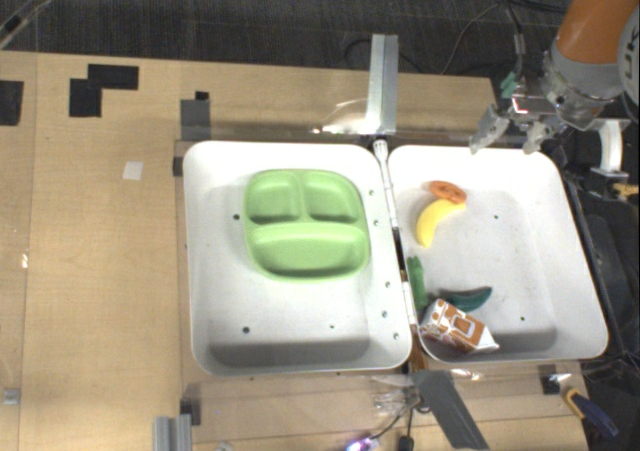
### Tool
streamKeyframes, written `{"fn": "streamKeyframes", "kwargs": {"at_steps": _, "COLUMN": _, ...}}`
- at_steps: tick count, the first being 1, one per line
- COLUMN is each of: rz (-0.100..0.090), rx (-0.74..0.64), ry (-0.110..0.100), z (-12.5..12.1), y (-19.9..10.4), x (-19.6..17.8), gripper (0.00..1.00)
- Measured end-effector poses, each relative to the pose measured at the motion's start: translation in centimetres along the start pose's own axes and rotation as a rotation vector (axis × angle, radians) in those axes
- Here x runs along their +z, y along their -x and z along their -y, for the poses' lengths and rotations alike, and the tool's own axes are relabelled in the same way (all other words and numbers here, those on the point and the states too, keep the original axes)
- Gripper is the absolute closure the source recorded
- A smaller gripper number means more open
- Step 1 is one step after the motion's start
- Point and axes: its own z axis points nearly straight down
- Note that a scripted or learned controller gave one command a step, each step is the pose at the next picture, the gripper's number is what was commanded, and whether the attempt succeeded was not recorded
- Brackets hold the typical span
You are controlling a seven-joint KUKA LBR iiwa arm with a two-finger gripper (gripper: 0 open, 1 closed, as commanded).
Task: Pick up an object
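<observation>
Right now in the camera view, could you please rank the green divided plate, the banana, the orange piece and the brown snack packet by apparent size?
1. Green divided plate, by far the largest.
2. Brown snack packet and banana, too alike to rank.
3. Orange piece, smallest.

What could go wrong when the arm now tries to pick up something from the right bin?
1. The banana touches the orange piece, so a grab may catch both or push one away.
2. The snack packet and dark green item lie close by the bin's front left corner; the fingers might hit the wall.
3. The gripper is open above the far rim and could clip it while descending.
</observation>
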Motion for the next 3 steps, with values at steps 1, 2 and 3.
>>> {"fn": "streamKeyframes", "kwargs": {"at_steps": 1, "rz": 0.002, "rx": -0.208, "ry": 0.002, "z": 1.3, "y": -1.4, "x": -4.5, "gripper": 0.0}}
{"fn": "streamKeyframes", "kwargs": {"at_steps": 2, "rz": 0.0, "rx": -0.375, "ry": 0.0, "z": 3.8, "y": -3.4, "x": 7.5, "gripper": 0.0}}
{"fn": "streamKeyframes", "kwargs": {"at_steps": 3, "rz": 0.002, "rx": -0.176, "ry": 0.012, "z": 2.6, "y": -3.8, "x": 15.1, "gripper": 0.0}}
